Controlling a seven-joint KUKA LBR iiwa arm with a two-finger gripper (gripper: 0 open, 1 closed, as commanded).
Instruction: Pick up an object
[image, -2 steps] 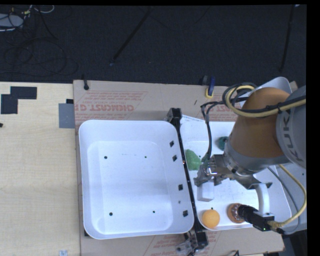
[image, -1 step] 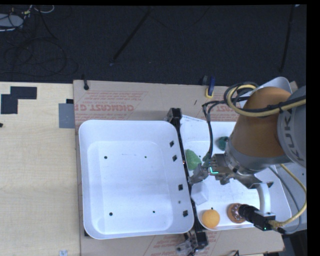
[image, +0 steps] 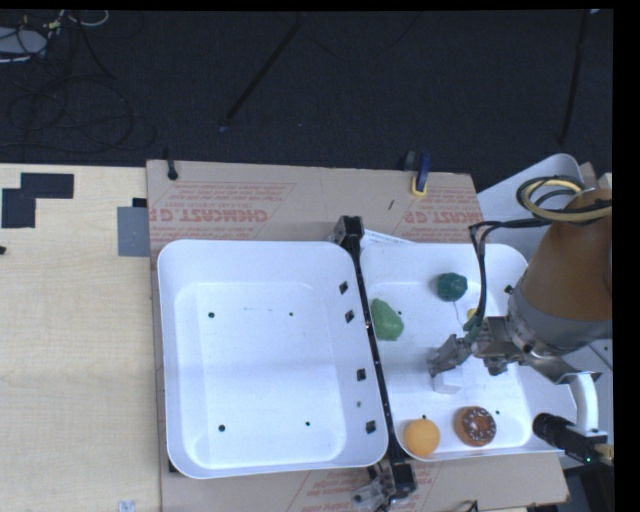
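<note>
In the right bin (image: 400, 265) lie a light green lump (image: 385, 321) by the divider, a dark teal lump (image: 451, 286) further back, an orange ball (image: 422, 436) at the front edge and a brown sprinkled doughnut (image: 476, 426) beside it. My gripper (image: 446, 364) hangs low over the middle of this bin, above the ball and doughnut. A small white piece lies right under its tips.
The left bin (image: 180, 300) sits beside the right one, split from it by a black divider (image: 365, 330). Both rest on a cardboard sheet (image: 300, 200). The arm's grey and orange body (image: 565, 290) covers the right bin's right side.
</note>
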